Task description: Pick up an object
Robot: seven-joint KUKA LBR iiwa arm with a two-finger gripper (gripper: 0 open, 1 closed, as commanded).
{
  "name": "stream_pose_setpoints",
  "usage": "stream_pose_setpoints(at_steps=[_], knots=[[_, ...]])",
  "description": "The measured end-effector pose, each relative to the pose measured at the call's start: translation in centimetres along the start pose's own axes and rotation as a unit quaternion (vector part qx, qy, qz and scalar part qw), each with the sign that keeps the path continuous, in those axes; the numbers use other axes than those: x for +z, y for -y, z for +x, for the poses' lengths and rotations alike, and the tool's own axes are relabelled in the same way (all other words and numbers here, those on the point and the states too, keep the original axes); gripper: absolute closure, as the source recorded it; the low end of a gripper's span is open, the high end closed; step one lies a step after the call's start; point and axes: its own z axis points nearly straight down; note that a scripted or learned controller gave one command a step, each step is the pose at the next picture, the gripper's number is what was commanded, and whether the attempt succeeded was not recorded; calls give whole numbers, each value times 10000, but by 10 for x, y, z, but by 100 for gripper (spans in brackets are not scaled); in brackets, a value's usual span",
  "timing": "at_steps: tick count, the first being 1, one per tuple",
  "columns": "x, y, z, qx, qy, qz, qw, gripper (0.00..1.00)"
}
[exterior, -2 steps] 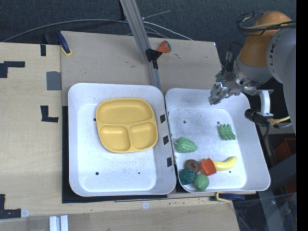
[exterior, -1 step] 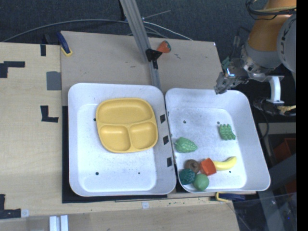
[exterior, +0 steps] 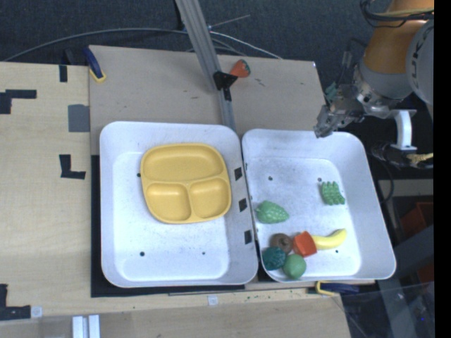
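Bench (exterior: pixel 162 83) w/ 2 white bins side by side: left bin (exterior: pixel 113 210), right bin (exterior: pixel 366 189).

I can't make out whether the small dark gripper (exterior: pixel 325 127), just above the far rim of the right shallow white plastic bin (exterior: pixel 366 160), is parted or closed. The grey-and-orange arm (exterior: pixel 394 44) above that bin runs off the frame's right edge.

My claw (exterior: pixel 325 127) hangs above the far rim of the right-hand white bin, and every loose piece lies nearer the camera than it. Closest is a small knobbly green block (exterior: pixel 332 193). Further on rest a pale green leafy lump (exterior: pixel 271 212), a brown ring (exterior: pixel 282 242), an orange-red cube (exterior: pixel 305 244), a yellow banana (exterior: pixel 330 239), a teal lump (exterior: pixel 274 259) and a green ball (exterior: pixel 294 266), these last five crowded together.
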Motion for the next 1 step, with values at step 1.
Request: stream_pose_setpoints(at_steps=[1], knots=[[9, 23, 38, -9, 0, 14, 10000, 100]])
